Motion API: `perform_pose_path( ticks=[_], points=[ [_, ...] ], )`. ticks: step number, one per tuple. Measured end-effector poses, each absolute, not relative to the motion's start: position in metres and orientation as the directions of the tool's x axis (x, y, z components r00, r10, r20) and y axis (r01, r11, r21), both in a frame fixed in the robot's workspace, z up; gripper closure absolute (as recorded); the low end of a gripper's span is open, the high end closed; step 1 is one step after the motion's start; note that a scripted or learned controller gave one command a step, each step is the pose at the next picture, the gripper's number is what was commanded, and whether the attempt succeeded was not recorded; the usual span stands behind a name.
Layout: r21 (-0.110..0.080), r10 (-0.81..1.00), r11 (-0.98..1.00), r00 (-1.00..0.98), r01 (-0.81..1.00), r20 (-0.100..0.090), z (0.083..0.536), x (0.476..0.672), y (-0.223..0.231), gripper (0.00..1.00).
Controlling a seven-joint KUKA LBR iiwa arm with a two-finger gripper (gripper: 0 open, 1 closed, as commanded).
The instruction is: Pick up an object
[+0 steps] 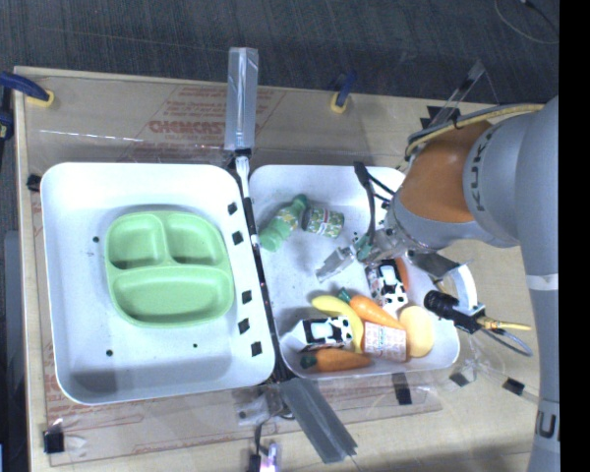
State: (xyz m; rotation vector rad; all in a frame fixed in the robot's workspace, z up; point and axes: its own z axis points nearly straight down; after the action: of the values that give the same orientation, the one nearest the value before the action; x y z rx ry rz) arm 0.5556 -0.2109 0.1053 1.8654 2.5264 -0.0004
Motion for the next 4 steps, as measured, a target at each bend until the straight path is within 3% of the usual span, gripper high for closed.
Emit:
perform_pose_path(
  ticks=[1,2,3,4],
  points=[
    [-0.002,0.971,0.241,-0.241,0.971,0.0,0.092,0.637,-0.209,0.0],
    [-0.003,0.969,0.246,-0.246,0.969,0.001,0.102,0.638,-0.208,1.0],
    [-0.003,0.969,0.246,-0.246,0.969,0.001,0.102,0.638,-0.208,0.0],
    [-0.001,0.951,0.309,-0.309,0.951,-0.001,0.156,0.646,-0.21,0.0]
  ],
)
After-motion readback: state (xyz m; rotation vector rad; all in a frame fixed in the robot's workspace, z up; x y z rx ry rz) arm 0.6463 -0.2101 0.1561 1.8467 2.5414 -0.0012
